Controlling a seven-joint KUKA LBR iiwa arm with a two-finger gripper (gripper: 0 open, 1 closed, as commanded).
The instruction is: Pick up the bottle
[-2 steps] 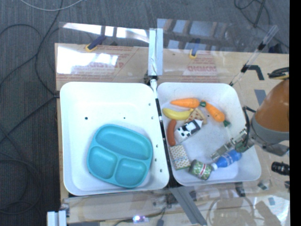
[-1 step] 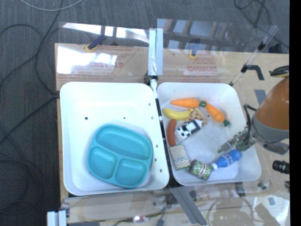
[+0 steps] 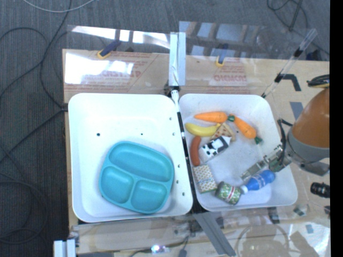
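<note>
The bottle (image 3: 261,180) is small and blue with a white cap. It lies on its side near the front right corner of the right bin (image 3: 278,197), cap pointing left toward a green can (image 3: 229,193). My gripper (image 3: 263,166) reaches in from the right and sits low, right against the bottle's far side. Its metal parts overlap the bottle's upper edge. The arm's orange band (image 3: 316,125) and grey wrist rise behind it at the right edge of the bin.
The right bin also holds two carrots (image 3: 211,116), a banana (image 3: 201,129), a sausage (image 3: 195,149), a black-and-white carton (image 3: 215,146) and a checked cracker block (image 3: 204,178). A blue divided plate (image 3: 137,176) lies in the left bin (image 3: 86,122).
</note>
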